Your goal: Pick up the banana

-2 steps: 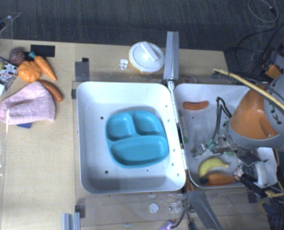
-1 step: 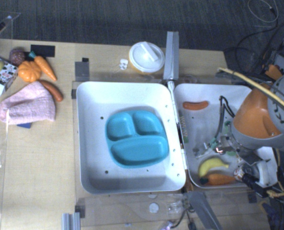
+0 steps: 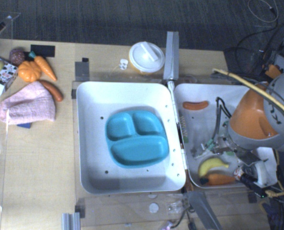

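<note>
Banana hemmed: carrot touching below, bin wall near left, gripper just above, arm over right. Room open mid-bin below sausage.

No legible text (anywhere here)

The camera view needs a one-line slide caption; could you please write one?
KUKA arm reaches into the right bin above the banana; blue divided plate sits in the left bin.

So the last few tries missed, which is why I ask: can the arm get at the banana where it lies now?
Probably yes. The banana lies uncovered in the right bin, with the arm right beside it. An orange item touching its near side could crowd the grasp.
</note>
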`<state>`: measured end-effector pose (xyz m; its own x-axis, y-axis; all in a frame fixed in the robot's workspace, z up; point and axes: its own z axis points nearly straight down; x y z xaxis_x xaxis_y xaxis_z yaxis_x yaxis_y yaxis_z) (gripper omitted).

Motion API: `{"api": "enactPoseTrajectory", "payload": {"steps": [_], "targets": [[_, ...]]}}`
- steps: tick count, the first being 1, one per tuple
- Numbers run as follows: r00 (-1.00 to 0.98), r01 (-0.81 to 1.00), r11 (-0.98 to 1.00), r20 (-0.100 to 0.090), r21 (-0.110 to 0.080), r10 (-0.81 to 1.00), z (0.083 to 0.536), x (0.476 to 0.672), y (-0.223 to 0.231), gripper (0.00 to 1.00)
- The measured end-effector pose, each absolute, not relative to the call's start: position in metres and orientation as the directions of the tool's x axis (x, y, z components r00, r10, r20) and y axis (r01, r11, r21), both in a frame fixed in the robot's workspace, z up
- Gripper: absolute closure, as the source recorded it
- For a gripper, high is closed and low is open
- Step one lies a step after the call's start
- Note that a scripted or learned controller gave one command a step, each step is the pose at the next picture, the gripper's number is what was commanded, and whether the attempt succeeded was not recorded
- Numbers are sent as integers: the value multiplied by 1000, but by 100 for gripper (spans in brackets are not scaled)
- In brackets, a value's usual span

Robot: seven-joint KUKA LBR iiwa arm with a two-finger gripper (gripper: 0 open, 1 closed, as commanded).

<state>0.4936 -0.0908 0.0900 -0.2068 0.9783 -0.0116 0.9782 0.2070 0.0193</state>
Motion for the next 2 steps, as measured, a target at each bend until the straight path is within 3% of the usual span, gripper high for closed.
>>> {"api": "enactPoseTrajectory", "payload": {"steps": [1,2], "targets": [[-206,978,206,-4,19,979,90,494,-107,0],[-350,937,350,0,1,937,172,489,-100,0]]}}
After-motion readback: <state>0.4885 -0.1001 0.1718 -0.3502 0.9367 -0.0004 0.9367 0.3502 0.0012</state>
